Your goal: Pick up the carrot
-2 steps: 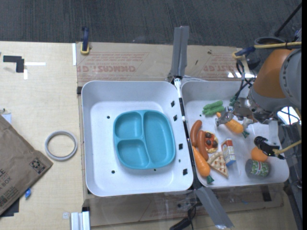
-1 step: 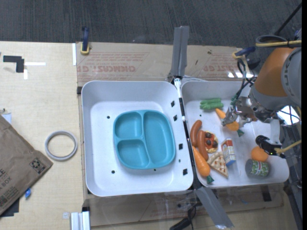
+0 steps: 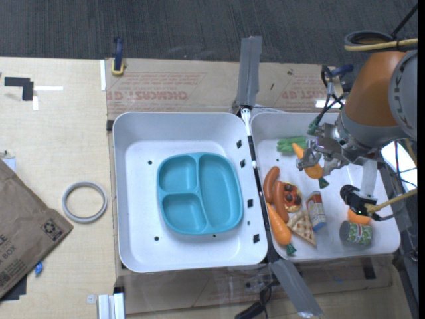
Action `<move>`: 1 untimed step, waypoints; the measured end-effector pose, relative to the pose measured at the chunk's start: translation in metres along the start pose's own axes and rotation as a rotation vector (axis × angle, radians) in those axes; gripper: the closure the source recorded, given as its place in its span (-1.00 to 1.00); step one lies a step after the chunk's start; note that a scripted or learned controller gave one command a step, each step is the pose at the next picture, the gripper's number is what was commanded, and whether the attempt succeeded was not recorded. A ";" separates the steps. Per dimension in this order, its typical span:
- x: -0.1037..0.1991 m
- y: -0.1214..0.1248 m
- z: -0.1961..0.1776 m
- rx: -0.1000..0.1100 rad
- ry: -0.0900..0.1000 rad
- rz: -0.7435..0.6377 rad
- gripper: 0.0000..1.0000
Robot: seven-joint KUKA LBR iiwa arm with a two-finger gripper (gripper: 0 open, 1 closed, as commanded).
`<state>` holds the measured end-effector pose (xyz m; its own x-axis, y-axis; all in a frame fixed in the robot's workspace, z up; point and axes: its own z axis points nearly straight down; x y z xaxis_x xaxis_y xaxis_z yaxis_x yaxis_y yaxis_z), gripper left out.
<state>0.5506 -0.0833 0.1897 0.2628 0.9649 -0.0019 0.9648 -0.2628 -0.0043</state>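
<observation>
A small orange carrot [image 3: 312, 171] with a green stem end hangs tilted over the back of the right bin [image 3: 393, 239]. Its orange tip pokes out to the left of the fingers. My gripper [image 3: 314, 158] is shut on the carrot, crossing its middle, with the grey arm and its orange band [image 3: 375, 92] reaching in from the right. A second, longer carrot-like piece [image 3: 279, 225] lies along the right bin's left wall near the front.
In the right bin lie a green vegetable [image 3: 288, 143], a sausage [image 3: 271, 184], a pizza slice [image 3: 303, 228], a small packet [image 3: 317, 211] and a green can [image 3: 356, 234]. The left bin [image 3: 133, 198] holds a teal divided plate [image 3: 199, 193]. A tape ring [image 3: 84, 201] rests on the bench.
</observation>
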 end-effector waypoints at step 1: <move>-0.042 0.006 -0.008 -0.001 -0.001 -0.021 1.00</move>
